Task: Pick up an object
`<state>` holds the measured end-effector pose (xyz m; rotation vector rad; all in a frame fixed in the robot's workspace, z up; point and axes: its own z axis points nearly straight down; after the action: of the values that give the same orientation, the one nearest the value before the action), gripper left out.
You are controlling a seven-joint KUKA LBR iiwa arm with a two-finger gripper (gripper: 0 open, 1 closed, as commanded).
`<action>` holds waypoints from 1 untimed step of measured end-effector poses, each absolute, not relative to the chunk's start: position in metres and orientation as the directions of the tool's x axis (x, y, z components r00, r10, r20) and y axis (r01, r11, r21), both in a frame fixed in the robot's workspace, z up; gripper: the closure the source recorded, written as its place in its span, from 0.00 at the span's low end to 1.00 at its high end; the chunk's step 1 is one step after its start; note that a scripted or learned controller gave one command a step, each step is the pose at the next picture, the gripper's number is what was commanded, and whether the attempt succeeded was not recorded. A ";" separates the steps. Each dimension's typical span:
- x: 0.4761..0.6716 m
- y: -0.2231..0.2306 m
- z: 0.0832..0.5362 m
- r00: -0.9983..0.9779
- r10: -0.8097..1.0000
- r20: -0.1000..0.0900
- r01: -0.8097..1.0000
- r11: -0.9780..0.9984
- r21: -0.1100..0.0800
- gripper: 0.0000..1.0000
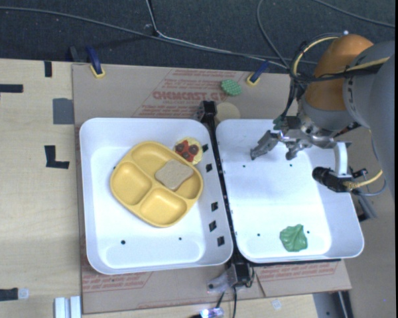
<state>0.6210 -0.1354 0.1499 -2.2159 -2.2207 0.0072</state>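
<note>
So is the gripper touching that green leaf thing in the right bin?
Apart. The camera view shows the gripper near the bin's far end, with bare white floor between it and the green leaf.

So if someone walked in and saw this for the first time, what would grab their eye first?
Probably the yellow divided tray in the left bin, with a slice of toast on it and a small red-and-dark item at its upper right rim. Next, the grey arm with its orange band reaching in from the right, its gripper open above the right bin, far from the green leaf near that bin's lower edge.
</note>
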 end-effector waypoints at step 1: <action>0.622 -0.138 0.105 -0.002 1.000 -0.001 1.000 0.002 -0.005 0.00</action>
<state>0.6217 -0.1376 0.1055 -2.2174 -2.2209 0.0068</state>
